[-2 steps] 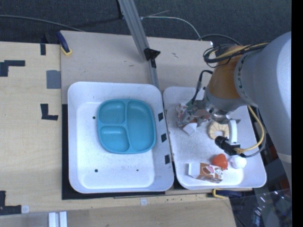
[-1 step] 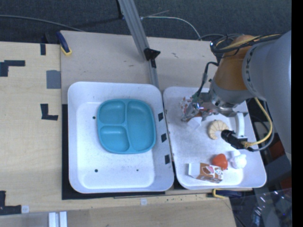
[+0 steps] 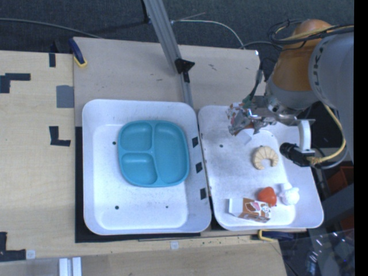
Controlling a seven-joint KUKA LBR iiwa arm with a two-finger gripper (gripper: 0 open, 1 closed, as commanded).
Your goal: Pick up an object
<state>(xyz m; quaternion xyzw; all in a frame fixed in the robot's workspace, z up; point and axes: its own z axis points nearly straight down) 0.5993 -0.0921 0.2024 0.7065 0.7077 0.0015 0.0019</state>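
My gripper (image 3: pixel 240 123) hangs over the far end of the right bin (image 3: pixel 221 171), reaching in from the right. A tan croissant (image 3: pixel 264 157) lies just below and right of it, apart from the fingers. Near the bin's front right lie a red round object (image 3: pixel 267 195), a white crumpled piece (image 3: pixel 289 195) and a brown packet (image 3: pixel 253 209). I see nothing between the fingers, though their spread is not clear at this angle.
The left bin (image 3: pixel 98 200) holds a teal divided plate (image 3: pixel 153 153). A grey metal pole (image 3: pixel 164 27) slants across the back of the bench. Cables loop behind the arm at the top right.
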